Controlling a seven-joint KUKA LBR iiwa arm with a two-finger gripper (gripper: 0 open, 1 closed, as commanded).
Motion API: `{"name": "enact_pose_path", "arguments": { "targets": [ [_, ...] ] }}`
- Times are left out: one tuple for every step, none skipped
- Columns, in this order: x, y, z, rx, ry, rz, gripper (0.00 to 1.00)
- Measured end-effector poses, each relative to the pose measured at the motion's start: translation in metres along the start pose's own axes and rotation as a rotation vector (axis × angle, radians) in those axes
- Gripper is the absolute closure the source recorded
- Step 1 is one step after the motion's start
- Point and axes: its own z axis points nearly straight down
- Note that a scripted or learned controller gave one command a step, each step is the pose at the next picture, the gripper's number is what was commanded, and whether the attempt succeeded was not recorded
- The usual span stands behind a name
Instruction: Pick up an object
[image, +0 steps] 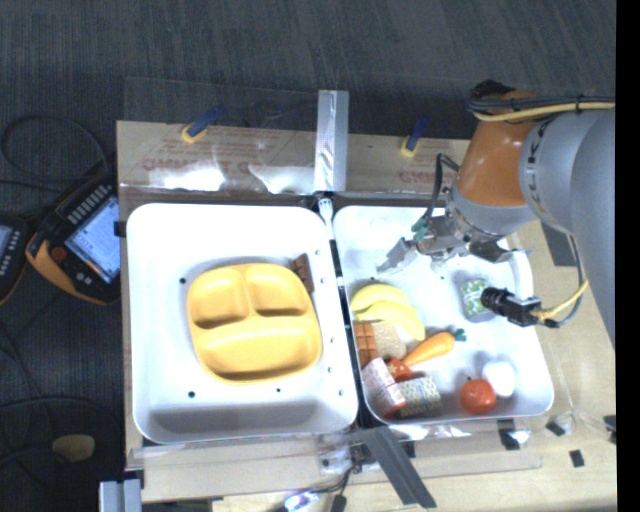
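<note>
1. Yellow plastic, a divided tray (254, 318) lies in the left bin (150, 240), well apart from the gripper and across the bin wall from it; a small brown piece (301, 268) sits at its upper right corner.
2. Nearer, just below and slightly left of the gripper, sits a yellow banana-like toy (385, 305) in the right bin (530, 395). Its long axis runs roughly left to right with a slight downward tilt.
3. Beneath it, farther from the gripper, a waffle-like block (376, 340), an orange carrot (432, 348), a patterned box (402, 392), a red tomato (478, 395) and a white egg (499, 377) crowd the lower bin.
4. The gripper (400, 255) hovers over bare bin floor, clamped on nothing; I cannot tell whether it stands apart or together.
5. To the gripper's right, a small green-white item (474, 297) lies close, beside a black cable end.
6. Judgement: the banana toy is the nearest candidate, calling for a short move down-left.
</note>
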Motion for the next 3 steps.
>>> {"name": "enact_pose_path", "arguments": {
  "targets": [
    [-0.013, 0.012, -0.05, 0.001, 0.0, 0.137, 0.0],
    [-0.002, -0.026, -0.079, 0.002, 0.002, 0.203, 0.0],
    [-0.017, -0.025, 0.028, -0.012, -0.002, 0.066, 0.0]
  ]
}}
